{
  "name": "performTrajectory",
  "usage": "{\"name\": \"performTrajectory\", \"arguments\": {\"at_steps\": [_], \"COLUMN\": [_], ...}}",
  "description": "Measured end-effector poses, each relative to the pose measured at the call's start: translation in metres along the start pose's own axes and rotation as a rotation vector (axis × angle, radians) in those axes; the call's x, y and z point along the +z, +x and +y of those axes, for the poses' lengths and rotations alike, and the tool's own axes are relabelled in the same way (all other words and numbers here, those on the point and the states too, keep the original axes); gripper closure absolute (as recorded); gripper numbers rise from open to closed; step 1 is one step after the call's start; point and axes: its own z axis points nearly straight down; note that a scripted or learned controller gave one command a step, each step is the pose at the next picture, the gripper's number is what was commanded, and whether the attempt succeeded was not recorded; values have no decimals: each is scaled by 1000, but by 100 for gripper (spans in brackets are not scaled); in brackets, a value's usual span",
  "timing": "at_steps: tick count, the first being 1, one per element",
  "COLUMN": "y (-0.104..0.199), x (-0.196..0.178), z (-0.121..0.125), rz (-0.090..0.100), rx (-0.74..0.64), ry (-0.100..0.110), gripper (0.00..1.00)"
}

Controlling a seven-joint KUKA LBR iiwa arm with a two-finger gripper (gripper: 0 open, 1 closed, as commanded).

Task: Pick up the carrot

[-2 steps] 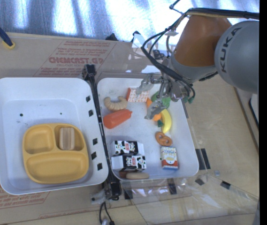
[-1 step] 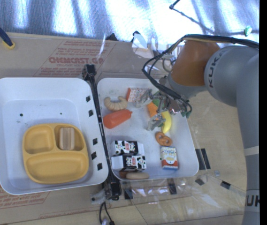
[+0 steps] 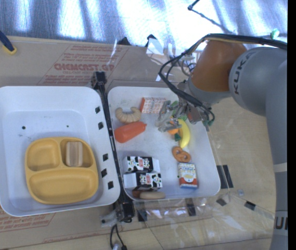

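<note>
Carrot (image 3: 130,132) lies in the right bin (image 3: 210,163), long axis running left-right, to the left of the end effector (image 3: 175,120), whose open or closed state cannot be told.

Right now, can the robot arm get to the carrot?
Probably yes. The carrot lies uncovered in the right bin, nothing stacked on it. The gripper hangs over the same bin, off to the carrot's right, with only bare bin floor between them.
</note>
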Motion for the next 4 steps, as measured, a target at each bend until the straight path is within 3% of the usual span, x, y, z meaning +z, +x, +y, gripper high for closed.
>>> {"name": "performTrajectory", "arguments": {"at_steps": [1, 2, 3, 4], "y": [56, 56, 53, -24], "x": [12, 12, 1, 9], "z": [3, 3, 4, -15], "rz": [8, 6, 3, 0], "rx": [-104, -104, -110, -281], "ry": [-5, -4, -3, 0], "gripper": [100, 0, 100, 100]}}
